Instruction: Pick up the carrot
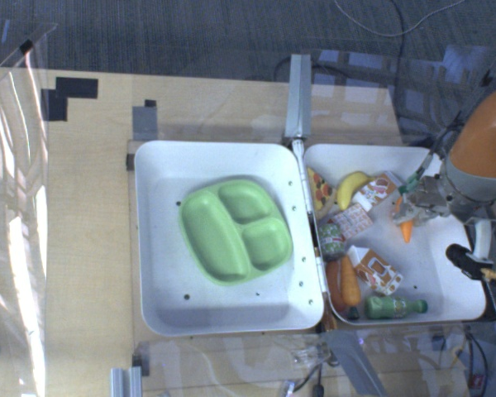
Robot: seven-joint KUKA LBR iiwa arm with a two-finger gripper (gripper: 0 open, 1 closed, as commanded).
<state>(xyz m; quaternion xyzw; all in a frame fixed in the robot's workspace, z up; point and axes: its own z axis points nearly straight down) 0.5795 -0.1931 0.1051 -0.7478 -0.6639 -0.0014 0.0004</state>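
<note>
The carrot (406, 231) is a small orange cone with its tip pointing down, in the right bin (459, 304) towards its right side. My gripper (413, 208) sits directly over its upper end, and the orange body pokes out from between the dark fingers, so the gripper looks shut on it. A bit of green shows at the gripper's upper left, likely the carrot's leafy top. The grey wrist and orange band (484, 143) rise to the right.
The right bin also holds a banana (351, 188), several snack packets (375, 273), a longer orange-brown piece (344, 281) and a green bottle (394, 307). A green divided plate (236, 230) lies in the left bin (161, 304). A metal divider (298, 98) separates the bins.
</note>
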